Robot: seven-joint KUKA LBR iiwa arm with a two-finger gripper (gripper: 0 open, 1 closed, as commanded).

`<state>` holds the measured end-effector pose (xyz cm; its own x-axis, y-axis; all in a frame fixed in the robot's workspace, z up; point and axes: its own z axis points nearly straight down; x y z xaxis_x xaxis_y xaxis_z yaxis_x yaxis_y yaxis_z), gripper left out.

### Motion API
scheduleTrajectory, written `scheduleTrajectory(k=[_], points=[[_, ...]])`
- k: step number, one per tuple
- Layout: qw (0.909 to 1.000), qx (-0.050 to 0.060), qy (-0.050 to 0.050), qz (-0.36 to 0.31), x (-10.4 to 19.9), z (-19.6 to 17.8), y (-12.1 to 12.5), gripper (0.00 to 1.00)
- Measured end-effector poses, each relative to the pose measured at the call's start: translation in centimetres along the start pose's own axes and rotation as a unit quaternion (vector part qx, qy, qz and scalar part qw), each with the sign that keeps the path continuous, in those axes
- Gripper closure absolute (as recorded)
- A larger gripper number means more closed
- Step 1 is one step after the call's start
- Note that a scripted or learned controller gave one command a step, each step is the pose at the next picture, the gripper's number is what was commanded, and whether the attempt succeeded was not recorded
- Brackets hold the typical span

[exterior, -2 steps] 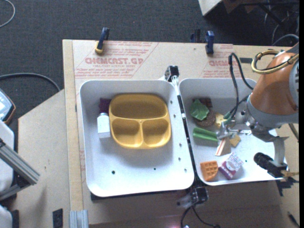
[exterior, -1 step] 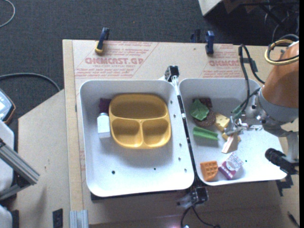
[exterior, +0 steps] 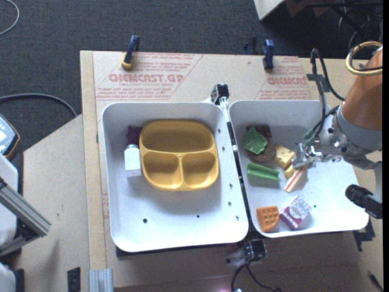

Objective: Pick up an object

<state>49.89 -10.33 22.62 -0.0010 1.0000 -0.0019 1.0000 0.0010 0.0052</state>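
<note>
Tool (exterior: 306, 154) low in right bin (exterior: 340, 218), beside cheese wedge (exterior: 284, 156); whether it grips anything cannot be told.

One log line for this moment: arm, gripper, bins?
arm: over right bin | gripper: low beside yellow block | left bin: yellow tray

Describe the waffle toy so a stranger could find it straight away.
Look at the right bin, the one without the yellow divided tray. Along its near edge sit two small items side by side; the waffle is the left one. It is orange and square with a grid pattern, unlike the pink-and-white packet beside it.
</note>
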Motion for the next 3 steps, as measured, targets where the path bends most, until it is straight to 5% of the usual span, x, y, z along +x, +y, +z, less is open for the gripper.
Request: scheduleTrajectory(k=[3], points=[[1.0000,0.000,0.001,-0.002,11.2,-0.4,9.0,1.00]])
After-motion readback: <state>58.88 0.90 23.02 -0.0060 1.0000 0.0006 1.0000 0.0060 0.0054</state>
